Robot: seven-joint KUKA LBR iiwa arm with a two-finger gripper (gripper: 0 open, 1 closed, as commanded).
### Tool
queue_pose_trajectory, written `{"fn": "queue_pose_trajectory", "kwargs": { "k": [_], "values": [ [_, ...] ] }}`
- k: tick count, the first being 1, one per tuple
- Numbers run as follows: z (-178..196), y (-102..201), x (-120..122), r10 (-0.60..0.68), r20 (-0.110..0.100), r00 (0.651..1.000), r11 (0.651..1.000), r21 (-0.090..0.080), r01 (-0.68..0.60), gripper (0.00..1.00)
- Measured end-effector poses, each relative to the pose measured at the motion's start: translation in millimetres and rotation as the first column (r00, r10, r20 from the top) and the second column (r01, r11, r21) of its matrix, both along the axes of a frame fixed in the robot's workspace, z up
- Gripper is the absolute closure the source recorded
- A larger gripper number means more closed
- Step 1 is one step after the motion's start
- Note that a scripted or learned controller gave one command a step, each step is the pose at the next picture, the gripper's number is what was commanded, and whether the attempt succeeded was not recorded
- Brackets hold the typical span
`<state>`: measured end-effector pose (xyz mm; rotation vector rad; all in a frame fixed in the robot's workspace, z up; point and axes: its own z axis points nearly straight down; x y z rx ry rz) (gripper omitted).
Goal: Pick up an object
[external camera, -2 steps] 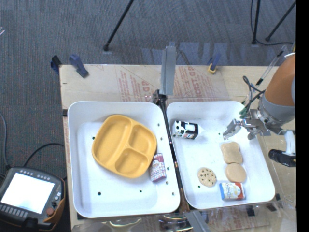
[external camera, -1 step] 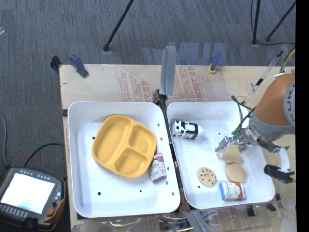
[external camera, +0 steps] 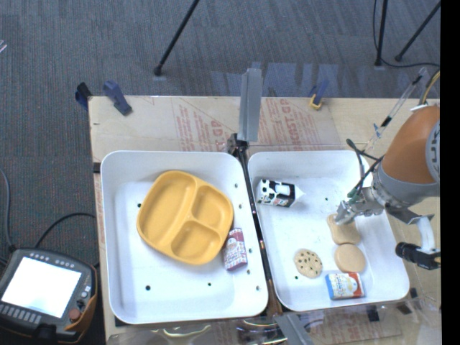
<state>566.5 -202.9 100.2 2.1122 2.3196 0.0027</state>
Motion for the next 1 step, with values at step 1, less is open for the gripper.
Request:
{"fn": "queue_pose_trajectory", "kwargs": {
  "k": [1],
  "values": [
    [0.0, 0.1, 0.0, 0.001, 0.0, 1.0, 1.0, 0.0, -0.001, 0.0]
  ]
}}
